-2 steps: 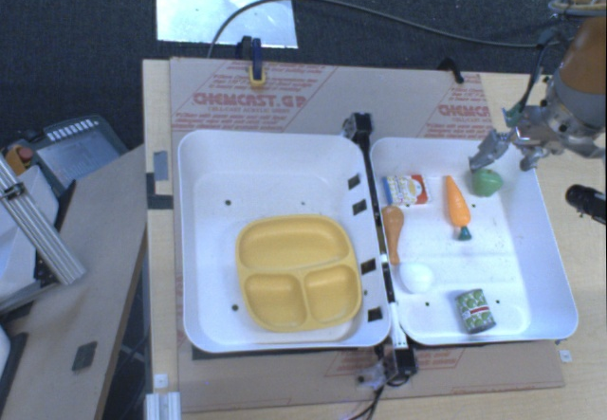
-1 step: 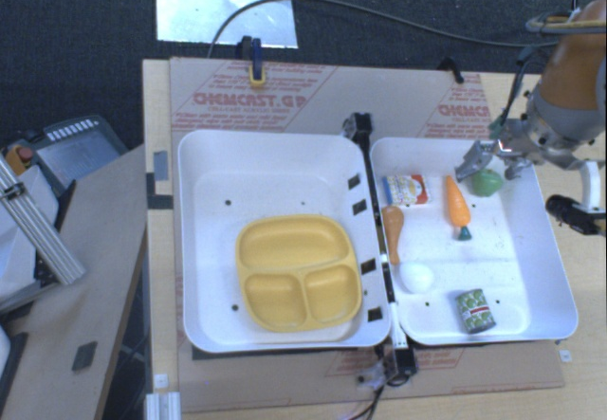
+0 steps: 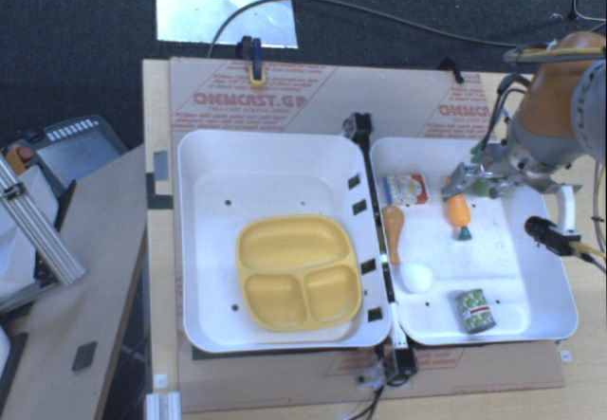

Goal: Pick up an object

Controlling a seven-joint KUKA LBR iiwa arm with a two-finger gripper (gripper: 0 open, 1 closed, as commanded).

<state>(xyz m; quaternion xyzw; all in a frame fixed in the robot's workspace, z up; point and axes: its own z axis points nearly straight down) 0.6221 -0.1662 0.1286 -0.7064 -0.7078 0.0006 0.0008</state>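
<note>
Nearest me, at the near edge of the right bin (image 3: pixel 545 314), a small green can (image 3: pixel 474 310) lies on its side; it is short and round-walled, so I'd judge it apt to roll away from a squeeze. Just left of it sits a white egg-shaped ball (image 3: pixel 415 277), smooth and likely to squirt out of a pinch. Next to the divider lies an orange-tan, club-shaped piece (image 3: pixel 392 228), slim and tapered. Further back, a toy carrot (image 3: pixel 459 213) with a green tip lies mid-bin, and a flat printed packet (image 3: pixel 405 189) lies beyond the club-shaped piece. The left bin (image 3: pixel 204 304) carries a glossy yellow three-compartment tray (image 3: pixel 298 271).

At the far right, the end effector (image 3: pixel 471 181) hovers close above the carrot's far end; whether its fingers are spread or pressed together I cannot tell. Coming down off-centre, it could nudge that slick, tapered carrot sideways instead of gripping it.
</note>
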